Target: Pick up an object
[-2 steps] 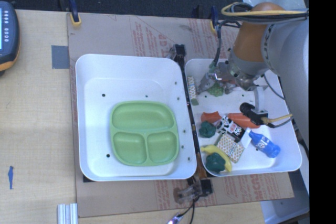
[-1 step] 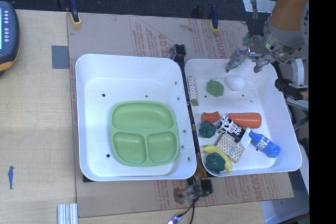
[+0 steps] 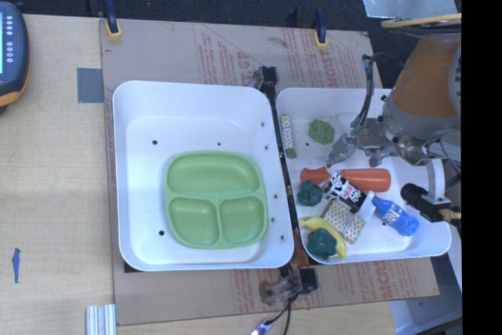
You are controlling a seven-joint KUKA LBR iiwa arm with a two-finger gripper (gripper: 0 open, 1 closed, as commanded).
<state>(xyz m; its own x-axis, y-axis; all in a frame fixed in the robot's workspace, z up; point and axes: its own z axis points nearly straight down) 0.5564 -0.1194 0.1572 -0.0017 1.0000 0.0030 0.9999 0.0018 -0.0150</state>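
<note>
Arm reaches in from the right, gripper low over the right bin, above the clutter. Fingers look slightly apart with nothing between them, so no grasp yet. Candidates all lie in the right bin: orange tube just below the fingertips, green lump near the back wall, cow toy, teal lump, blue bottle, patterned card, yellow-teal toy. Left bin holds a green tray. Task looks early: positioning done, descent, closing and lifting remain. Nearest target is probably the orange tube or cow toy; crowding could spoil the grip.
</note>
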